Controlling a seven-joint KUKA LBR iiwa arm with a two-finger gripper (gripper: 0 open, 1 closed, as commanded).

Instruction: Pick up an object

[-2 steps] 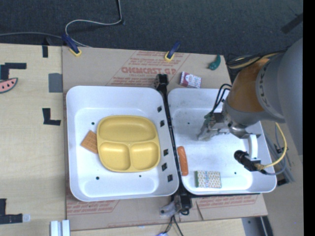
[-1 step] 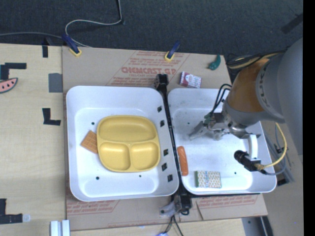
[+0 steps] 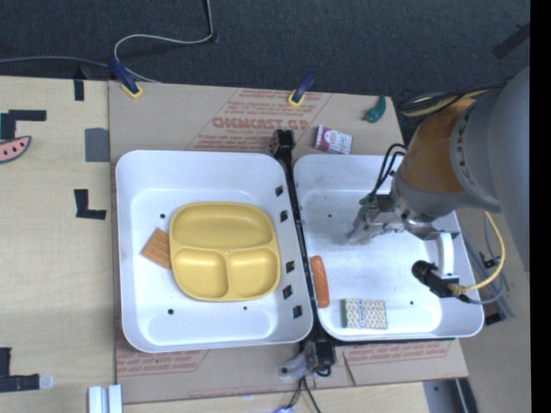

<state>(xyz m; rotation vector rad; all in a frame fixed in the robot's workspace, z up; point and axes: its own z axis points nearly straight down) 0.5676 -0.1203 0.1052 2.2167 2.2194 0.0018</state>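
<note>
1. Right at the near edge, a black clamp [image 3: 308, 361] sits on the bench, just below the seam where the two bins meet; pale wood bench [image 3: 52, 256] spreads off to the left of it.
2. A brown cardboard sheet [image 3: 250, 114] with red print lies under both bins.
3. Right bin [image 3: 448, 323]: along its near wall, a small patterned green-and-white packet [image 3: 365, 314] lies flat.
4. Just left of that packet, an orange carrot-shaped piece [image 3: 319, 281] lies lengthwise against the bin's left wall.
5. Left bin [image 3: 138, 317]: a yellow divided plate [image 3: 225, 249] lies in the middle, with a tan wafer-like piece [image 3: 157, 248] poking out from under its left edge.
6. Back in the right bin, the gripper [image 3: 360, 233] is down near the floor, beyond the packet and right of the carrot, apart from both. Fingers spread or pinched? I cannot tell; nothing shows between them.
7. Past the right bin's far wall, a small red-and-white packet [image 3: 331, 139] lies on the cardboard, a teal bit [image 3: 375, 108] beyond it.
8. Farthest back, two yellow-and-blue clamps [image 3: 300, 93] pin the cardboard's edge, then dark carpet [image 3: 344, 24] and a loose cable [image 3: 164, 40].
</note>
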